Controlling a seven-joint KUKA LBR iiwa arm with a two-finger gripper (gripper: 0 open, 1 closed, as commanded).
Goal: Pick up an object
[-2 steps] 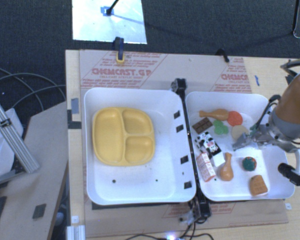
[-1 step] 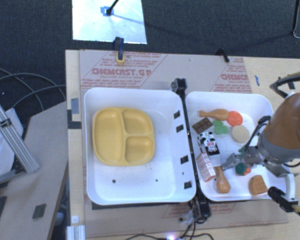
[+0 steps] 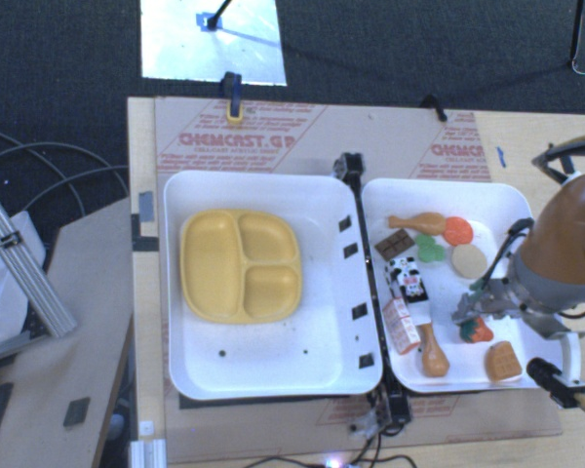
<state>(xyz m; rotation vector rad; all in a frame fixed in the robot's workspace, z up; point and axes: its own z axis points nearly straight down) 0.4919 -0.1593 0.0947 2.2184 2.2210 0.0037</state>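
Arm (image 3: 565, 252) comes in from the right of my screen, its orange band bulking over the right bin's (image 3: 512, 198) far corner, with the wrist angled down and toward the left. The gripper (image 3: 473, 312) sits low inside that bin, and I cannot tell from up here whether it is spread or closed.

Directly under the gripper's tip I see a small red and green piece (image 3: 478, 331), partly hidden, touching or nearly touching it; I cannot say it is held. Just right of and below the gripper lies an orange-brown toast-like block (image 3: 503, 361). Left of the gripper, below it, is a tan drumstick shape (image 3: 431, 351), and beside that a red and white carton (image 3: 401, 326) lying flat. Further left and a little above is a black and white cow-patterned carton (image 3: 406, 279). Above the gripper I count a pale round disc (image 3: 469, 260), a green piece (image 3: 430, 251), a red-orange round piece (image 3: 457, 231), a second brown drumstick (image 3: 418, 223) and a dark brown bar (image 3: 395, 243).

That makes ten small food toys in the right bin. Well to the left of the gripper, the left bin (image 3: 205, 359) holds one yellow divided plate (image 3: 241, 265) with three compartments. Two white bins in all, side by side on the bench (image 3: 273, 135).
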